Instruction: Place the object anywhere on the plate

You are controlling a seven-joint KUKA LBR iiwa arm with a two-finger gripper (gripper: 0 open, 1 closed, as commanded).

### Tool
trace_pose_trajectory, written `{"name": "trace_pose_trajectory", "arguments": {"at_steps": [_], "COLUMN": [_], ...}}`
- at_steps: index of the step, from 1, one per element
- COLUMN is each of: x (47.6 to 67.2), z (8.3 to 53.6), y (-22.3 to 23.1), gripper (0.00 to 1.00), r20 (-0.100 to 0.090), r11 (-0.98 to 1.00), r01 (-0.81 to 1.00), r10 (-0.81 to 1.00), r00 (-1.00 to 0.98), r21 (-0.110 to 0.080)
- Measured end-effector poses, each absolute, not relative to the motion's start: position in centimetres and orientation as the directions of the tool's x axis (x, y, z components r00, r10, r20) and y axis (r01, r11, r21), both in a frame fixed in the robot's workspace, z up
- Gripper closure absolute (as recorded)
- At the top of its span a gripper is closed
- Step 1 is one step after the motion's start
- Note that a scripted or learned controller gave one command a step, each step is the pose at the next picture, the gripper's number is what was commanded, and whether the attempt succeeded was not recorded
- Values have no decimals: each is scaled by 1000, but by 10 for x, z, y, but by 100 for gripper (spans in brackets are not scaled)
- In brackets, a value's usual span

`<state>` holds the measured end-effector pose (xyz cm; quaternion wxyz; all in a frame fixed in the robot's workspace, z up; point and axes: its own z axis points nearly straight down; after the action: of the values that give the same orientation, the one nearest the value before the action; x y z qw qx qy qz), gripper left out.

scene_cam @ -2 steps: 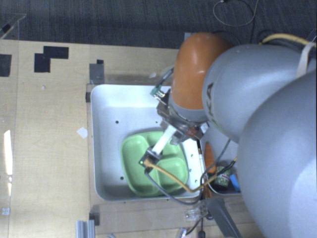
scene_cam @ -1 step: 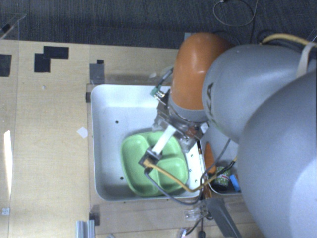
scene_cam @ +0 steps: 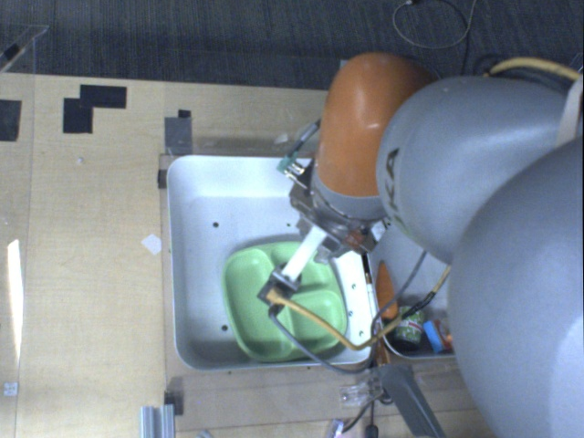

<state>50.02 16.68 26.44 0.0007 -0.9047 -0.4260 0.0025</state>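
A light green plate [scene_cam: 260, 313] with raised dividers lies in the front part of the left white bin [scene_cam: 196, 245]. My gripper [scene_cam: 339, 237] hangs below the orange wrist band, over the plate's far right edge and the wall between the two bins. The wrist and arm hide most of it, and no object shows in it. The plate's visible sections are bare.
The big grey arm covers most of the right bin. In the gap beneath it show an orange item [scene_cam: 385, 287], a dark round item [scene_cam: 411, 332] and a small blue item [scene_cam: 436, 337]. Wooden bench surface lies to the left of the bins.
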Motion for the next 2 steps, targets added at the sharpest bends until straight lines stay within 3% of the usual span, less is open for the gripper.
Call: {"name": "trace_pose_trajectory", "arguments": {"at_steps": [1,2], "x": [500,501], "z": [264,274], "y": [167,168], "gripper": [0,100], "r20": [-4,-5], "r11": [-637,-629], "r01": [771,777], "r10": [771,777], "r00": [637,629], "r21": [-3,-4]}}
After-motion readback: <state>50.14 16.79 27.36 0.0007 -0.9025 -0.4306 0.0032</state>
